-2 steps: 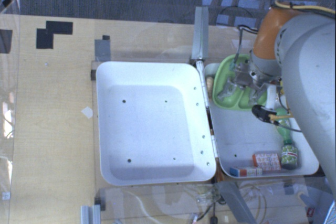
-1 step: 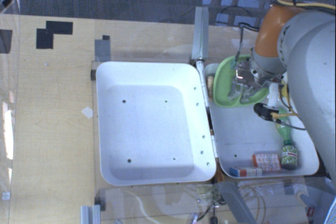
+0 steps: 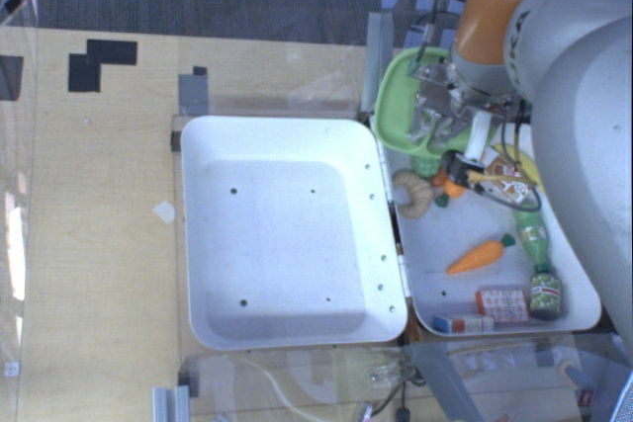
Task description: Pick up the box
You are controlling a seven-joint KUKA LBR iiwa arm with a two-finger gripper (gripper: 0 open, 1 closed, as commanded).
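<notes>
Pale wood forms the bench (image 3: 89, 242), on which two white bins are set side by side. Nearest, along the right bin (image 3: 427, 257) front wall, the box (image 3: 501, 303) is found lying flat, a green bottle (image 3: 538, 274) touching its right end and a smaller carton (image 3: 462, 322) just before it. An orange carrot (image 3: 476, 257) lies just beyond (open floor is left to its left). Farther back, the end effector (image 3: 442, 128) hangs over a green bowl (image 3: 403, 104); whether it is apart or together cannot be told.
</notes>
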